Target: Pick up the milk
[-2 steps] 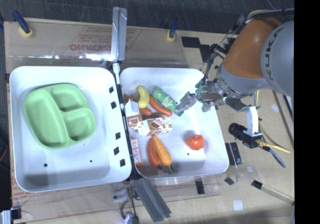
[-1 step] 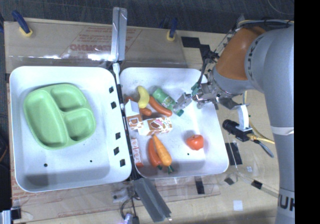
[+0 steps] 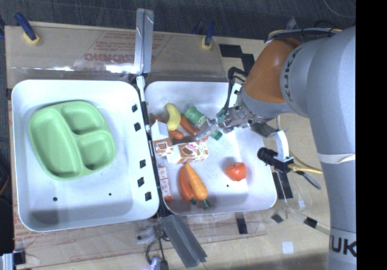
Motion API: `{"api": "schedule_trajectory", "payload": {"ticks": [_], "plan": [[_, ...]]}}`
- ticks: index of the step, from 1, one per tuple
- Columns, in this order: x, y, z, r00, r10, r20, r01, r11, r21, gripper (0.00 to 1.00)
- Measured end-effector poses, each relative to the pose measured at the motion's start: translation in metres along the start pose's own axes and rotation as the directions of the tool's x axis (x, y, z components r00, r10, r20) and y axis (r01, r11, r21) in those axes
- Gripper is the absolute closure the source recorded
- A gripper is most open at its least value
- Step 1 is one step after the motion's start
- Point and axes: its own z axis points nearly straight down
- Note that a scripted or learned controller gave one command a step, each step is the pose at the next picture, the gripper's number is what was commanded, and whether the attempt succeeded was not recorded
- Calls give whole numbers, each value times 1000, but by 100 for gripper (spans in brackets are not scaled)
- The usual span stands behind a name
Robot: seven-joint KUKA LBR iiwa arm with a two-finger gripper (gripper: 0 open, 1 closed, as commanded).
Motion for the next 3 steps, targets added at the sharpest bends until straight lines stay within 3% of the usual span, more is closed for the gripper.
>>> {"api": "schedule_trajectory", "payload": {"ticks": [1, 2, 3], "plan": [[0, 0, -10, 1000, -5, -1, 5, 1000, 1, 100], [42, -42, -80, 975, -223, 0, 223, 975, 0, 100], [78, -91, -96, 788, -615, 1, 615, 788, 1, 100]]}}
